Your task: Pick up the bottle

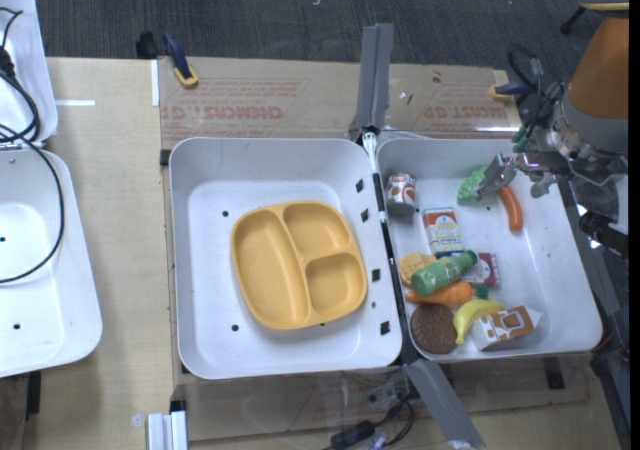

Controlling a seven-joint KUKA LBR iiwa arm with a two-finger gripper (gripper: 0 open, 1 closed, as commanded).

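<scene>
Two shallow white plastic bins sit side by side on a bench covered with brown cardboard (pixel 250 98). The left bin (pixel 200 238) holds a yellow three-compartment plastic tray (pixel 298 263) at its centre. The right bin (pixel 560 278) holds a scatter of toy groceries.

The green plastic bottle with a pale cap (pixel 442 272) lies on its side near the middle of the right bin, touching an orange toy carrot (pixel 445 293) just below it. At twelve o'clock from the bottle lies a small white and red carton (pixel 443 232), and further up at eleven o'clock a small red and white can (pixel 401 192). At six o'clock from the bottle sits a dark brown round cookie (pixel 434 328); at five o'clock are a yellow toy banana (pixel 474 315) and an orange and white box (pixel 505 326).

The grey arm with its orange band (pixel 605 58) reaches in from three o'clock. Its two-finger gripper (pixel 500 178) hovers at the bin's upper right, at one o'clock from the bottle and well apart from it. Its fingers are too blurred to tell whether they are apart or together. A leafy green toy vegetable (pixel 472 185) lies just beside the gripper, and an orange-red toy sausage (pixel 513 208) sits just below it.
</scene>
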